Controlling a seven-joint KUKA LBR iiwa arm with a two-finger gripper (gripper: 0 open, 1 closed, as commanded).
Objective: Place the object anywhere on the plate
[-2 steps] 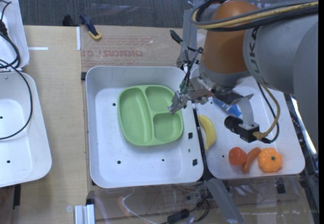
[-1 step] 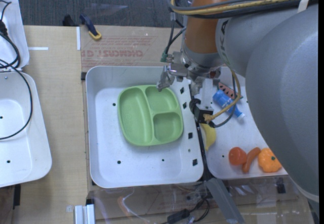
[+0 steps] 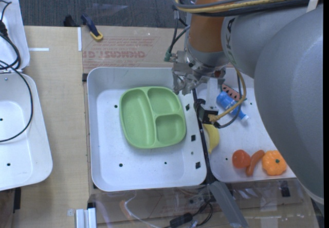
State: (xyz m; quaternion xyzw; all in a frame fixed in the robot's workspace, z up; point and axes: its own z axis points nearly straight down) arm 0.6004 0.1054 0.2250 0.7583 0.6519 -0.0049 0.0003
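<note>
The plate (image 3: 152, 117) lies in the left bin (image 3: 103, 144). In the right bin (image 3: 226, 162), a bottle (image 3: 230, 105) sits behind a banana (image 3: 212, 137); a carrot (image 3: 254, 162) lies nearer, between two round fruits.

My arm (image 3: 267, 41) reaches in from the right, orange band (image 3: 218, 0) over the wrist, and my gripper (image 3: 186, 82) hangs above the seam between the two white bins. Whether anything sits in it, I can't tell from this angle. In the left bin (image 3: 103, 134) lies the green plate (image 3: 152, 116), three compartments, nothing in them. In the right bin (image 3: 226, 165): a blue bottle-like item (image 3: 229, 104) near the wrist, a yellow banana-shaped piece (image 3: 212, 137) against the dividing wall, then a small orange ball (image 3: 240, 158), an orange carrot-like stick (image 3: 254, 161) and a little orange pumpkin (image 3: 273, 163), close together. Brown cardboard (image 3: 128, 47) lies on the desk (image 3: 56, 67) behind the bins.
</note>
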